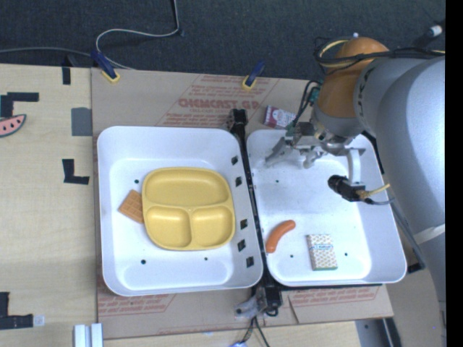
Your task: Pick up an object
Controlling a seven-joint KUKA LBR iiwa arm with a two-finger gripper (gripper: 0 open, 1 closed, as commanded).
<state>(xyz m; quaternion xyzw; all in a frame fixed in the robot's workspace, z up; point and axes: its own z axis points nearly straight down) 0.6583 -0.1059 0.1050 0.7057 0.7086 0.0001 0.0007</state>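
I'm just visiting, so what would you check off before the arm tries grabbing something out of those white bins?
1. Things to pick lie in the right bin: ok, an orange sausage-shaped toy and a small printed box.
2. They lie apart from each other: ok.
3. Gripper is over the right bin: ok, near its far edge.
4. Gripper is above a target: not ok, both lie nearer the camera.
5. Something is between the fingers: cannot tell.
6. Left bin contents: yellow divided tray partly covers a tan cracker-like piece.

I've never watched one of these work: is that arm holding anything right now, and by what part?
Nothing is held. The gripper hangs over the right bin, its fingers spread with nothing between them. The sausage and card box lie apart from it.
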